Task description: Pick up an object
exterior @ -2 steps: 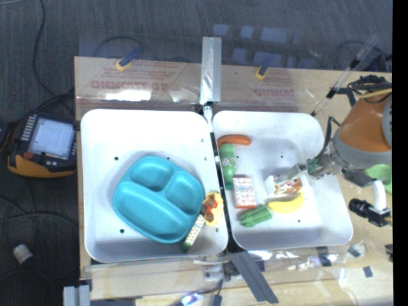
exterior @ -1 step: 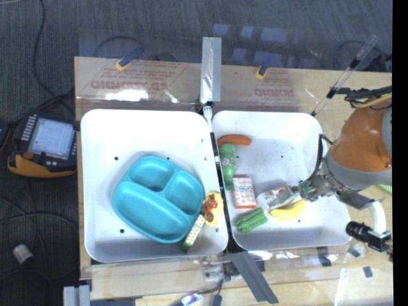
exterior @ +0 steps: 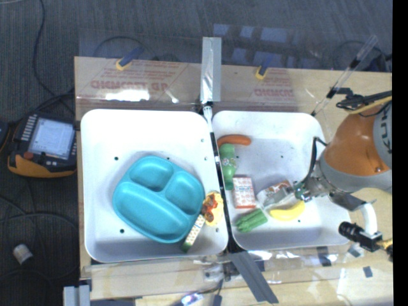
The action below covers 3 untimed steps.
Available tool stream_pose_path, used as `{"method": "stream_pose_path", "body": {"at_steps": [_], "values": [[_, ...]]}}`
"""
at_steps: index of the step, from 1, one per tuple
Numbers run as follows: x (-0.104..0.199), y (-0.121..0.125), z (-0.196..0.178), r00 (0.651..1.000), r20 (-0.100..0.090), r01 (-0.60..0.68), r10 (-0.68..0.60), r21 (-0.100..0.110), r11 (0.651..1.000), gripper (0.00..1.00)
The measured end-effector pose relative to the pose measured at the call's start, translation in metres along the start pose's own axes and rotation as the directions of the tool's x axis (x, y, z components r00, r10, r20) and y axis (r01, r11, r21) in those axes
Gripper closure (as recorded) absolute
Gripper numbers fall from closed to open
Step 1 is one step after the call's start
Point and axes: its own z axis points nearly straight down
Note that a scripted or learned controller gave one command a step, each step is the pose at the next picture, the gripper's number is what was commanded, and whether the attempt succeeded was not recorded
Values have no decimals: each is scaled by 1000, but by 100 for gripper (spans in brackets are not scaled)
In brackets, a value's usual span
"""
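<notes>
Dark grey carpet runs around a pale wooden desk, and a handheld control pad with a lit screen lies on the floor at the far left among loose cables. On the desk the left bin carries a sectioned turquoise tray, with a yellow-and-red toy and a speckled stick wedged at its right wall. In the right bin an orange sausage shape lies crosswise at the top, a green bottle stands lengthwise below it, then a small red-and-white packet and a green pod angled up to the right. The banana lies almost crosswise near the front, its long axis left to right, ends curving upward. The tool hangs just above the banana's right end; I cannot tell how it is set.
</notes>
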Motion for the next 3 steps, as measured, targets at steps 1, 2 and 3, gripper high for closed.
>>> {"method": "stream_pose_path", "body": {"at_steps": [1,2,3], "values": [[-41,30,6,998,2,-60,60,-20,998,0],[-40,72,27,898,10,-440,439,11,898,0],[66,51,-68,988,-1,-153,153,25,988,0]]}}
